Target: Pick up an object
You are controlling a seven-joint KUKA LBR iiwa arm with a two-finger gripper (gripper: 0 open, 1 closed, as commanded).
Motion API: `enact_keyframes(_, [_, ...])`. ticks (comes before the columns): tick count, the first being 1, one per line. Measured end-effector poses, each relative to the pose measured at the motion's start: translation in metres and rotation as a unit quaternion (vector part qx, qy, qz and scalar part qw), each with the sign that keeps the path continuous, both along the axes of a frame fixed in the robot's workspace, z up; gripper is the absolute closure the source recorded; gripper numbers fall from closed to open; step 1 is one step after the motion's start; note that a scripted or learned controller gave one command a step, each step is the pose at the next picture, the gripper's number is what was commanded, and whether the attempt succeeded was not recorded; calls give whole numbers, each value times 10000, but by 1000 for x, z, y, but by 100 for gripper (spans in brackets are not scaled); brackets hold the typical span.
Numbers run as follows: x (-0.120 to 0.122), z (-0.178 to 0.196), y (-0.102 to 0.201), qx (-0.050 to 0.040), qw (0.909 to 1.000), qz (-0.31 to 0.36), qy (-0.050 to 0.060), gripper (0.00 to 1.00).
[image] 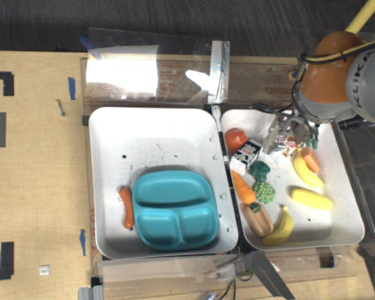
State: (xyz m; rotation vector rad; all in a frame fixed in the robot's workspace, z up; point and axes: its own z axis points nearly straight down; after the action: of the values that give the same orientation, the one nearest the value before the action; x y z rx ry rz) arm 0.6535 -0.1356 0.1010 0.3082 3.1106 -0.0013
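Nearest the lens, at the near wall of the right bin [350, 230], a curved banana [281, 225] is seen beside a brown wooden piece [256, 219], both well below the gripper [287, 136]. The gripper is found over the far part of that bin, hanging from the grey arm [362, 86] with its orange band [328, 67]; whether its fingers are apart or together cannot be told, since the metal parts there are blurred into one glinting cluster, and nothing can be made out held in it. Just left of the gripper a black-and-white packet [247, 152] is laid, with a red tomato [235, 138] beyond it against the bin's left wall. Just right of and below the gripper a small carrot [310, 161] is rested on a yellow banana-like piece [306, 174], and a second yellow piece [311, 199] is placed further down. Below and left of the gripper a dark green item [259, 169], a knobbly green vegetable [264, 192] and a larger carrot [243, 188] are grouped. Far left of the gripper, in the left bin [112, 130], a teal divided tray [174, 210] is set, with an orange sausage-like piece [127, 207] alongside its left edge
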Motion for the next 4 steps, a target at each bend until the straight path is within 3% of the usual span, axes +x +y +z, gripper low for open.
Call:
enact_keyframes(1, [7, 139, 50, 5, 10000, -53, -33, 100])
enact_keyframes(2, [1, 181, 46, 10, 9994, -335, 6, 100])
enact_keyframes(3, [2, 192, 47, 7, 9995, -321, -32, 100])
enact_keyframes(4, [-10, 43, 42, 23, 9995, 302, 124, 100])
